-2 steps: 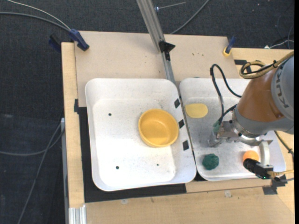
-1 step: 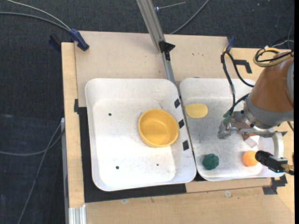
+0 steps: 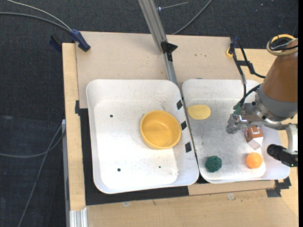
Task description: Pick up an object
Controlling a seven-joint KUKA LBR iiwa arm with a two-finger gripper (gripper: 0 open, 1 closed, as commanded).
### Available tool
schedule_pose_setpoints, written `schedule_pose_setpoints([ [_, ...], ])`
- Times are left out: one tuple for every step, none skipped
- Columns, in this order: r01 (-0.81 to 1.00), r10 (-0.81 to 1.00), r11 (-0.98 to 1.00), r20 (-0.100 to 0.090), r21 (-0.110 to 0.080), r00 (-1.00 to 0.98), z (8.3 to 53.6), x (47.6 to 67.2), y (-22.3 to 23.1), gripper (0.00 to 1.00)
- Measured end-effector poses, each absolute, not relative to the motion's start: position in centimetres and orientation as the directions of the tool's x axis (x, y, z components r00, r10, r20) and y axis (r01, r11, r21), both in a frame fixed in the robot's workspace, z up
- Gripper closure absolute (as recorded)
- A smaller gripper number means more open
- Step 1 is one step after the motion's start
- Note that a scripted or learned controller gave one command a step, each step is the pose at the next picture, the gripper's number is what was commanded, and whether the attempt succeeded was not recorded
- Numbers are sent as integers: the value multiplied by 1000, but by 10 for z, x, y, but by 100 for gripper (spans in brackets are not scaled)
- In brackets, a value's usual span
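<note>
Fingers [image 3: 235, 123], right of centre, opening indiscernible, nothing seen held; small red-and-white box [image 3: 253, 135] just beside them in right bin [image 3: 214, 138]: probably light, stiff, best gripped across opposite flat sides.

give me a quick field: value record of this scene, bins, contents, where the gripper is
left bin: holds one yellow bowl, upright, near its right side
right bin: holds a pale yellow disc, a dark green ball, an orange ball and a red and white box
gripper: over the right bin, between the disc and the box
held object: none seen
arm: reaches in from the right, orange band above the wrist
</note>
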State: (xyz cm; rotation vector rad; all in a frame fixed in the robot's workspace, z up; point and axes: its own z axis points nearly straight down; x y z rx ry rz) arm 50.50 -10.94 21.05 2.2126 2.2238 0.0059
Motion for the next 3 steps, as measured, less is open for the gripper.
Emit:
schedule_pose_setpoints([
  [1000,1000,9,2,2,-9,225,513,-60,100],
  [1000,1000,9,2,-4,-9,216,522,-4,100],
  [1000,1000,9,3,-4,-9,223,530,61,100],
])
